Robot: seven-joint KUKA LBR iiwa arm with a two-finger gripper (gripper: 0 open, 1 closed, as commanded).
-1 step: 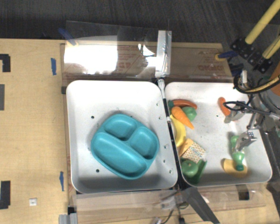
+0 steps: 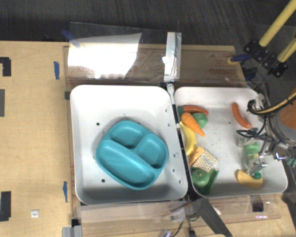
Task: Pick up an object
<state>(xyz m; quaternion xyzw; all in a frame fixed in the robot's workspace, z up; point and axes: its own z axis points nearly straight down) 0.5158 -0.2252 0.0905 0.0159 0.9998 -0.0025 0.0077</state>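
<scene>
Plastic toy food lay in the right bin (image 2: 227,94): a carrot (image 2: 193,123), a banana (image 2: 189,138), a red sausage (image 2: 240,114) and a yellow piece (image 2: 249,178) near the right corner. The hand (image 2: 256,161) hung low just above that yellow piece; whether it was spread or pressed together I could not tell. Such a piece looked light, stiff and slippery, best pinched across its narrow middle.
</scene>
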